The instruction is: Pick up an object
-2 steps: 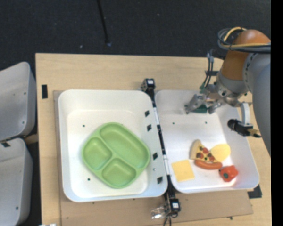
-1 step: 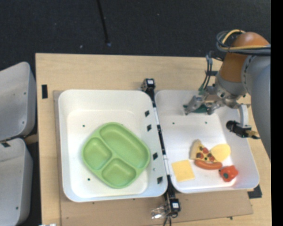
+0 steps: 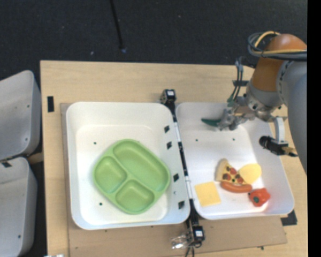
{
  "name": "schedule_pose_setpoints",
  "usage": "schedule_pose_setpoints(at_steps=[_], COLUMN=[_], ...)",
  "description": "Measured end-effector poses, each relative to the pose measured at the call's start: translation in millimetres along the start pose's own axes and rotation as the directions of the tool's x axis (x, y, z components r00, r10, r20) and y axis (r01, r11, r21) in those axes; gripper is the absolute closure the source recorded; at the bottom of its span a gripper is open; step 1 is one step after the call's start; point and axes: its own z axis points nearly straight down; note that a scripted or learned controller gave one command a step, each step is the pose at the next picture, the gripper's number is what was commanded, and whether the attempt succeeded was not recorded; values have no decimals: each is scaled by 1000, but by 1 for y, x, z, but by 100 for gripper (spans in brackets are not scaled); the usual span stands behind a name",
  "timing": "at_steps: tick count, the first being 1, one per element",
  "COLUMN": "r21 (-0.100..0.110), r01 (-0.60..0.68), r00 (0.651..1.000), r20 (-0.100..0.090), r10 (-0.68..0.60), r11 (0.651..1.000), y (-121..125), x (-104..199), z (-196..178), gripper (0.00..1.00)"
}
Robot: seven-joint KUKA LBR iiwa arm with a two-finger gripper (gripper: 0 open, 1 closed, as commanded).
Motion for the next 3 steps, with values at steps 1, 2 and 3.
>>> schedule_pose_setpoints(at_steps=[1, 2, 3], r21=[-11, -14, -11], r01=[0, -5, -2], r00=[1000, 1000, 1000], r20=[-3, -2, -2], r10=[0, 5, 2], r11=[1000, 1000, 1000], y=[-2, -11, -11], x=[5, 4, 3], z=[-47, -100, -110], gripper=[100, 100, 100])
